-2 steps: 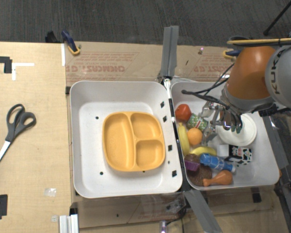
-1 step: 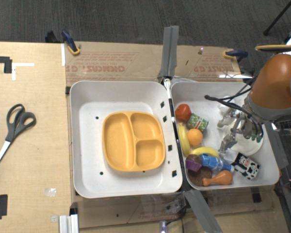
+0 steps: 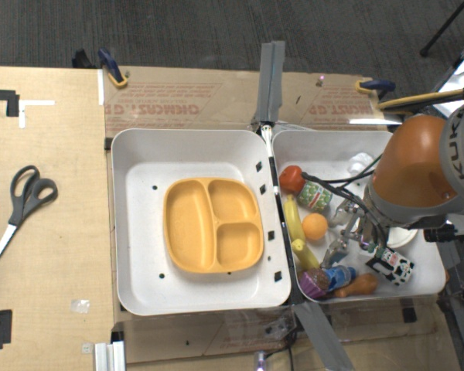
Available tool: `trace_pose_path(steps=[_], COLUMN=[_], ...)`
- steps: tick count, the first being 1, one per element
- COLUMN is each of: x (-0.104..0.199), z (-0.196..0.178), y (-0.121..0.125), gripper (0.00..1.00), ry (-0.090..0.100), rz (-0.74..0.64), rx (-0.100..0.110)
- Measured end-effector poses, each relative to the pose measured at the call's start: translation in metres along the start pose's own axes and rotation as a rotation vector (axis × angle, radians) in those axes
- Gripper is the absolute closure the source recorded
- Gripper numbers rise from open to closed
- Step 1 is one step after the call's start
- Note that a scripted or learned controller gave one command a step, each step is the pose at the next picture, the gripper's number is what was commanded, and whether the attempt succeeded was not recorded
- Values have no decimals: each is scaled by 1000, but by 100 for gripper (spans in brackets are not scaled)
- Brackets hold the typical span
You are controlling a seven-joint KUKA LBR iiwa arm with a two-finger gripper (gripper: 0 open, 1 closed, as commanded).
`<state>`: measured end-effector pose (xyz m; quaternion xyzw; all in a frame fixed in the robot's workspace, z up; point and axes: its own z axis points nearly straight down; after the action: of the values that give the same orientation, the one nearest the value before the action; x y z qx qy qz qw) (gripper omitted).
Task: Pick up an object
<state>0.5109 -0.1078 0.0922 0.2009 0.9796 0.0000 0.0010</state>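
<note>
The right bin (image 3: 336, 139) holds several small objects. A red tomato (image 3: 291, 178) lies at its left wall, with a green can (image 3: 315, 197) beside it. Below them are a yellow banana (image 3: 294, 219) and an orange ball (image 3: 315, 226). Along the front wall lie a purple item (image 3: 312, 284), a blue item (image 3: 339, 274) and an orange carrot-like piece (image 3: 360, 285). A black-and-white block (image 3: 392, 265) sits at the front right. My gripper (image 3: 349, 240) hangs low in the middle of this bin, just right of the orange ball and above the blue item. The arm hides the bin's right part.
The left bin (image 3: 131, 207) carries a yellow divided plate (image 3: 213, 224). White items (image 3: 361, 163) lie at the right bin's back. Scissors (image 3: 22, 199) rest on the bench at far left. A grey bar (image 3: 271, 83) runs back from between the bins.
</note>
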Motion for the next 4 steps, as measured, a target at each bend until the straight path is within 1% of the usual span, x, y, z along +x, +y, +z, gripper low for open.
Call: trace_pose_path(steps=[1,2,3,4], x=[-11,-55,-56,-52], z=[0,0,-11,0], y=[18,39,40,33], gripper=[0,0,100,100], ry=[-2,-2,-7,0], rz=[-74,-185,-187,107], rx=[0,0,0,0])
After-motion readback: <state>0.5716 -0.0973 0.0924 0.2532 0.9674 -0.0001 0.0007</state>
